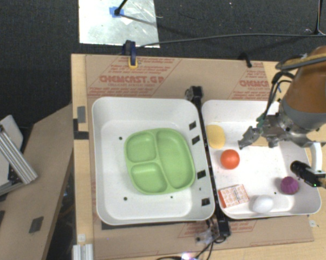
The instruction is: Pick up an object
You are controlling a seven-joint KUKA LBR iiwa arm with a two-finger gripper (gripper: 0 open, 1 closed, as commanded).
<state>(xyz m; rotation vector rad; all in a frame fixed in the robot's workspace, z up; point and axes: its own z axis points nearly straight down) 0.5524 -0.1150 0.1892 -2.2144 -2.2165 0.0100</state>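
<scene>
The right white bin [244,111] holds a yellow fruit [216,136], an orange ball [230,159], a purple fruit [289,185], a white egg-shaped object [262,203] and a red-and-white packet [233,195]. My gripper [259,140] hangs over the middle of this bin, right of the yellow fruit and up-right of the orange ball. Its two fingers stand apart, open, with nothing between them. The grey arm with its orange band [312,91] hides the bin's far right corner.
The left white bin [106,118] carries a green divided plate [159,160]. A black divider with clips [202,145] runs between the bins. Both bins rest on a cardboard sheet [152,75]. An aluminium frame [11,150] stands at the far left.
</scene>
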